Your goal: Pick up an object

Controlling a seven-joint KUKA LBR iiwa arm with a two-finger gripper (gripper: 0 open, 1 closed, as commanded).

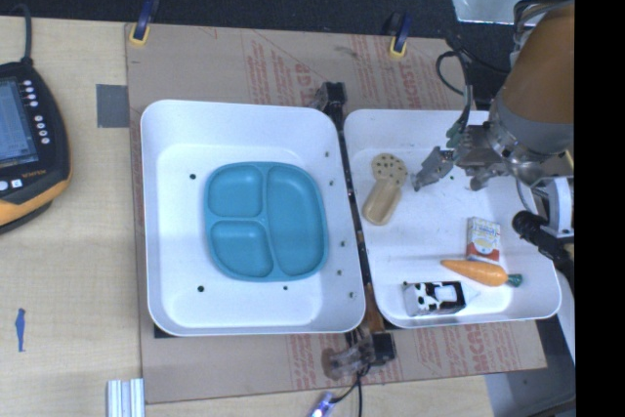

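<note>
We found the arm reaching in from the right over the right bin, its gripper hanging above the bin's upper middle, a dark finger pointing down and left toward the tan brush. Whether the gripper stood wide or narrow we could not tell from this slant, and we saw nothing between its fingers. The brush lay at the bin's left side, near the dividing wall, close to the gripper but apart from it. Along the near side lay a carrot, with a small carton just above it and a black-and-white toy to its left. The left bin carried a blue divided plate, well apart from the arm, and a control pendant sat on the counter at far left. We judged the pick to be at the approach stage, with no object yet lifted. The next move, as we read it, called for lining the gripper over one object, most likely the brush, then descending squarely so the fingers would straddle it and not skid off its rounded handle.
</note>
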